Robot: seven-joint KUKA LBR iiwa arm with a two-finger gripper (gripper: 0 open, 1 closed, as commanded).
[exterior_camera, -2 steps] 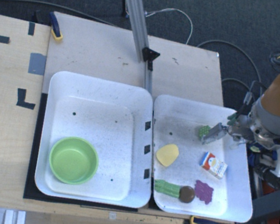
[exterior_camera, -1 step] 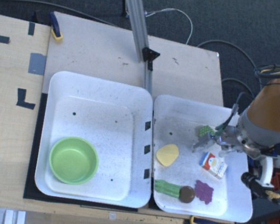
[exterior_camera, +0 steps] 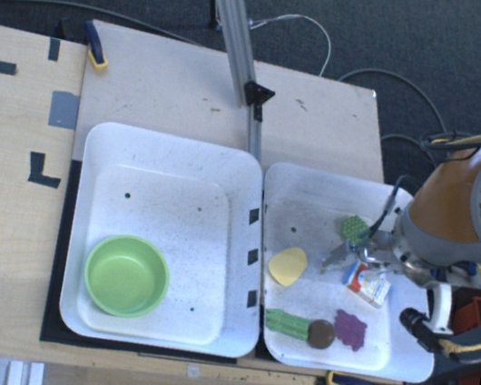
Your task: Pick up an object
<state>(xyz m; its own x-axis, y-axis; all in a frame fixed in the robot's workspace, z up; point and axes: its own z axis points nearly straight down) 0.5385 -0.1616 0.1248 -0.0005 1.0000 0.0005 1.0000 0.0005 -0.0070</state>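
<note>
Worktop [exterior_camera: 175,92]: carries 2 shallow white bins side by side.
Left bin [exterior_camera: 174,152]: holds 1 green bowl [exterior_camera: 126,276] in its near-left corner.
Right bin [exterior_camera: 314,191]: holds the 6 loose candidates for the pick.
Arm [exterior_camera: 460,203]: reaches in from the right, wrist low over the right half of the right bin.
Jaws [exterior_camera: 351,253]: metal tips point left and down into the bin; open or closed cannot be told; nothing seen between them.
Nearest objects: green textured piece [exterior_camera: 353,226] just above the tips; red, white and blue packet [exterior_camera: 368,281] just beside them, partly under the wrist.
Yellow piece [exterior_camera: 287,265]: lies flat, alone, left of the tips, near the bin's left wall.
Near-edge row: green block [exterior_camera: 287,323], brown ball [exterior_camera: 321,334] touching its end, purple piece [exterior_camera: 349,329] just beside the ball.
Step in hand (judged): descent onto a target, not yet gripped.
Advice: centre over 1 object only; favour the green textured piece or the packet; avoid the crowded near-edge row; close only once the tips straddle the item, then lift straight up.
</note>
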